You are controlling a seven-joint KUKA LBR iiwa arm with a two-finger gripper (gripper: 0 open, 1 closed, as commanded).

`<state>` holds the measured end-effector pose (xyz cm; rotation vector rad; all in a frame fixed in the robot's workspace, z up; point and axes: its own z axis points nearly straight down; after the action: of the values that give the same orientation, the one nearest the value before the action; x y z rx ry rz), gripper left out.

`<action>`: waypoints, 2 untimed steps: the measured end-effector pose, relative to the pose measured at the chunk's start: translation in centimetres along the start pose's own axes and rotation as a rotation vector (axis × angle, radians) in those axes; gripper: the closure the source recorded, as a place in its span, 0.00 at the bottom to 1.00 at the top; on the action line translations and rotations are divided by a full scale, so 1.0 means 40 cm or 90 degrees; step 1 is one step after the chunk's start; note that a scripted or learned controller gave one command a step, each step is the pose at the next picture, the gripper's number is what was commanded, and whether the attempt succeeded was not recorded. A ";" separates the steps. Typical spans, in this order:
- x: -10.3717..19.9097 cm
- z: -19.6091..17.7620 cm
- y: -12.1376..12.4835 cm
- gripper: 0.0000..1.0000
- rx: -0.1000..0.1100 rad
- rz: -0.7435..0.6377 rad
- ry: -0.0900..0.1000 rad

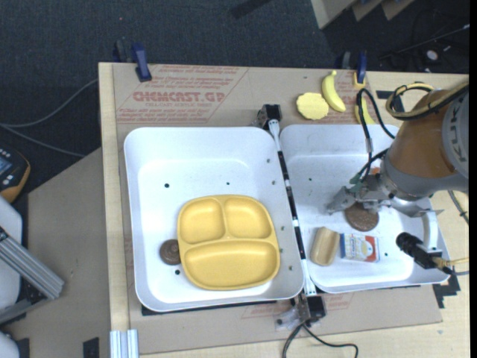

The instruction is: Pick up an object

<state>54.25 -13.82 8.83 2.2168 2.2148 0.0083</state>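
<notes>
Camera view: gripper [356, 198] hangs over the right bin [328, 155], its grip unreadable, partly hiding a brown round disc [363, 218] below it.

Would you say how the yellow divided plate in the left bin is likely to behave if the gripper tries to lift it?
The yellow divided plate looks like moulded plastic, so probably stiff and light. Being wide and lying flat in the left bin, it would likely only allow a rim grasp and might tilt. Its glossy surface may be slippery.

A round brown disc [363, 218] lies partly hidden under the grey arm's gripper [356, 197]; print on the small white packet [361, 247] beside it is unreadable.
</notes>
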 end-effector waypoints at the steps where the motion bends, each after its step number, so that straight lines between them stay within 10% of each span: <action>1: -0.103 -0.001 -0.041 0.00 0.000 0.000 0.000; 2: -0.106 -0.029 -0.038 1.00 -0.003 0.001 -0.004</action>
<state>52.71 -18.05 10.00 2.2120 2.2079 0.0068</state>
